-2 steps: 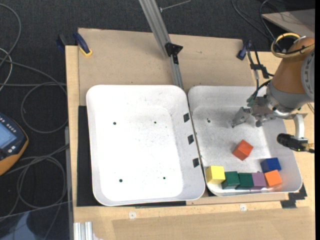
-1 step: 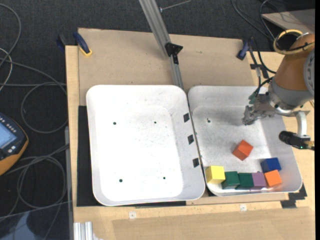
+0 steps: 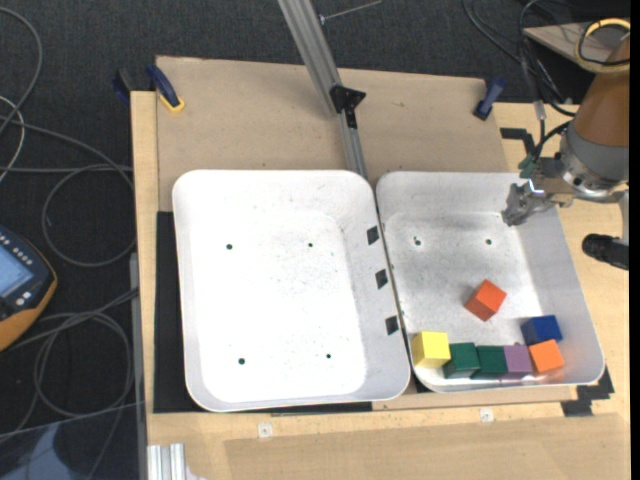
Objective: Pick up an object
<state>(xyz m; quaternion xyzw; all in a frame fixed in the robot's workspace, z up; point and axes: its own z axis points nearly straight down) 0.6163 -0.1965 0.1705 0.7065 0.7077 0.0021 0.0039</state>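
Several small blocks lie in the right bin [image 3: 440, 218]. A red-orange block [image 3: 487, 299] sits alone near the bin's middle. Along the front wall stand a yellow block [image 3: 432, 347], two green blocks [image 3: 476, 359], a purple block [image 3: 517, 359], an orange block [image 3: 546, 355] and a blue block [image 3: 541, 329]. My gripper [image 3: 519, 205] hangs over the far right part of this bin, well behind the red-orange block. Nothing shows between its fingers.
The left bin [image 3: 270, 288] lies beside the right one, with black clips on the shared rim. A grey metal pole [image 3: 318, 58] slants over the bench's back. Blue clamps [image 3: 166, 90] hold the board's back corners. Cables lie on the floor at left.
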